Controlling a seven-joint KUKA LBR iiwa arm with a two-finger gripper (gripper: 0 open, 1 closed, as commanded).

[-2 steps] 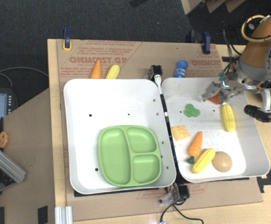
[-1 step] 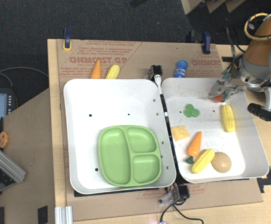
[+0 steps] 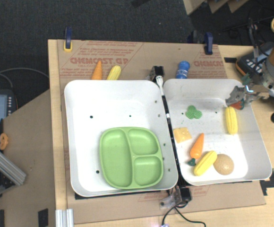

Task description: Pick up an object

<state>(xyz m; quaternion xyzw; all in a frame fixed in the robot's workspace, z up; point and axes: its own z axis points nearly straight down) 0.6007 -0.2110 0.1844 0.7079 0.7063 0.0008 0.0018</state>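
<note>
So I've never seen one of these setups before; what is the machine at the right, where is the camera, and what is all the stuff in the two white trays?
One camera looks down at a slant on a bench with two shallow white bins. The machine is a robot arm reaching in from the right; its gripper hangs over the right bin's far right corner, and I see nothing between its fingers. Toy food lies in that bin: a corn cob, a green leafy piece, a cheese-like block, a carrot, a yellow piece and a tan round piece. The left bin holds a green divided plate.
</note>
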